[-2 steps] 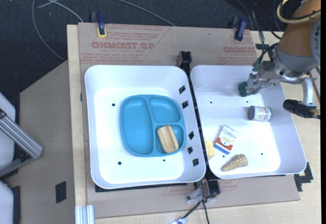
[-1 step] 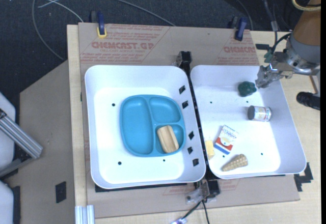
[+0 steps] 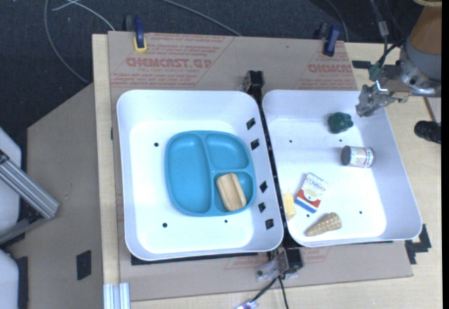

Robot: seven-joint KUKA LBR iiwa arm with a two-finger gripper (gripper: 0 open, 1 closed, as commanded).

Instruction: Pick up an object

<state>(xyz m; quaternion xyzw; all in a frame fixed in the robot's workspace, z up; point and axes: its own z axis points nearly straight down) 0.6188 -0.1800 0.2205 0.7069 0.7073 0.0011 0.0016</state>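
Dark carpet with loose cables lies around a table (image 3: 210, 55) topped with printed cardboard, held by two blue clamps at its far edge, and two white bins sit on it side by side.

Five small things lie in the right bin (image 3: 393, 181), all on the near side of the gripper (image 3: 367, 105). One dark green lump (image 3: 340, 121) sits closest, just beside the gripper and slightly toward the left bin. One small jar (image 3: 358, 156) lies on its side a little further toward the camera. Beyond that come one small packet (image 3: 310, 193) printed in red and blue, one yellow piece (image 3: 289, 206) against the bin's left wall, and one tan cone (image 3: 323, 224) nearest the front rim.

At the right bin's far right corner the gripper hangs over the rim, nothing visible in it; how far apart its tips stand I cannot tell.

Well away to the gripper's left, the left bin (image 3: 140, 160) carries one blue divided plate (image 3: 203, 171), and one tan bread roll (image 3: 231, 190) rests in the plate's small compartment nearest the right bin.
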